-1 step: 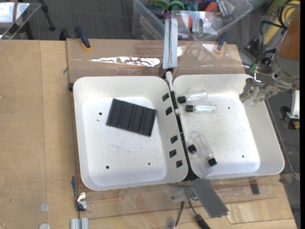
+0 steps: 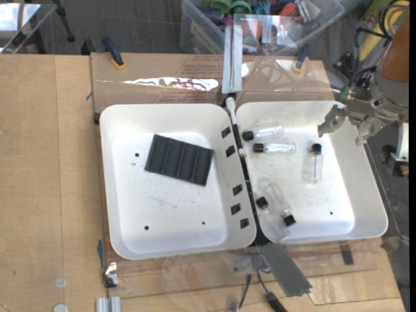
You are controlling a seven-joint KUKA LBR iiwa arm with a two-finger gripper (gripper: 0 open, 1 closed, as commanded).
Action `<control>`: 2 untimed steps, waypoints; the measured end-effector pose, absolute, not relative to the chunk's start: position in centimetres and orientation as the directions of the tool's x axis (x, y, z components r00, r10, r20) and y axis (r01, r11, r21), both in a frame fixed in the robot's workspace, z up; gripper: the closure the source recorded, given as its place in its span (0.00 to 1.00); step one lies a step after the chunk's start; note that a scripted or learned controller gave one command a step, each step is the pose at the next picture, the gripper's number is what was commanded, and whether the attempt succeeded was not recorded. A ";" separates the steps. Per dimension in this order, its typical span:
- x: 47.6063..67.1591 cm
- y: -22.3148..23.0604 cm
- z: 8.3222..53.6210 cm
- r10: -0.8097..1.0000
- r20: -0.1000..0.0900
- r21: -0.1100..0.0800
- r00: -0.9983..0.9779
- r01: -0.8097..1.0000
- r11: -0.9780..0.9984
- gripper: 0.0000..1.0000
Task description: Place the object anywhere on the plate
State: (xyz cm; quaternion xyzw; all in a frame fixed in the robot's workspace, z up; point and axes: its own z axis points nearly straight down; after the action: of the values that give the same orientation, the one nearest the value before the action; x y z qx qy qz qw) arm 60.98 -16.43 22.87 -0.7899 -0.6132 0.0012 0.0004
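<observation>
Camera view: dark plate (image 2: 179,159) bare in left bin (image 2: 123,125); five clear vials (image 2: 313,164) in right bin (image 2: 364,200); hand (image 2: 344,123) released, grasping nothing; placing not yet begun.

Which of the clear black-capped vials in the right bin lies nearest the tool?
The upright-pointing vial at the bin's right side, cap toward the tool. The other vials lie farther left, toward the divider.
</observation>
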 end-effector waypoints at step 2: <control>57.2 -19.6 23.8 0.981 0.001 -0.001 -0.193 0.981 0.193 0.00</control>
State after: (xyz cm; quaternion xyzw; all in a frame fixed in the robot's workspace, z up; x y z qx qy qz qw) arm 57.17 -19.58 23.84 -0.6352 -0.7724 0.0001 0.0009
